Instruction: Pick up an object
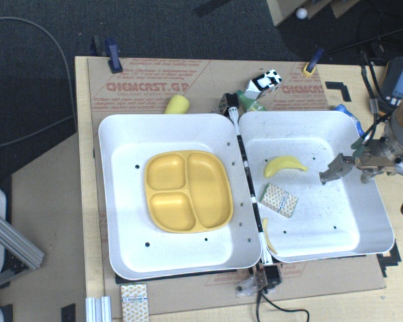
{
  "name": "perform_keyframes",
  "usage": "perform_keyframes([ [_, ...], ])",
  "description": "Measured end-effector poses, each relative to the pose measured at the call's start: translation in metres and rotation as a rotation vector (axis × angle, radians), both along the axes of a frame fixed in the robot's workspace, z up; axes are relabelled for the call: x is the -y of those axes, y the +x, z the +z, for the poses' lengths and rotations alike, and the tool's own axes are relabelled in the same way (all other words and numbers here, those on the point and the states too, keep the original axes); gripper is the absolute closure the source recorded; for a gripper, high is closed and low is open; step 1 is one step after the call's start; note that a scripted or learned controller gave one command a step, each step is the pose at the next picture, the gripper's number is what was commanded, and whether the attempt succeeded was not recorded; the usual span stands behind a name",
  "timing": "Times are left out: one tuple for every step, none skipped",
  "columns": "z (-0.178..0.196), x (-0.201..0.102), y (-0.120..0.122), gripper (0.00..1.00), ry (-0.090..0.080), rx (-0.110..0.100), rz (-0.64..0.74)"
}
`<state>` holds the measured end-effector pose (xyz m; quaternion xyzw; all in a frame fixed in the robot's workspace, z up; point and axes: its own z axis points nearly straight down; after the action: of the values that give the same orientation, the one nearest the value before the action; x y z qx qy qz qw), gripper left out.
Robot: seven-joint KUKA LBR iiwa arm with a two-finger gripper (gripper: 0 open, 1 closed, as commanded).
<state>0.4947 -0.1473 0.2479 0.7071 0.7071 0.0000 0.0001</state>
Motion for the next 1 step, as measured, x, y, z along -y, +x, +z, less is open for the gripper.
perform_keyframes([
  [-0.1508,-0.0256,0.0495,0.00,0.000,0.001,0.001],
])
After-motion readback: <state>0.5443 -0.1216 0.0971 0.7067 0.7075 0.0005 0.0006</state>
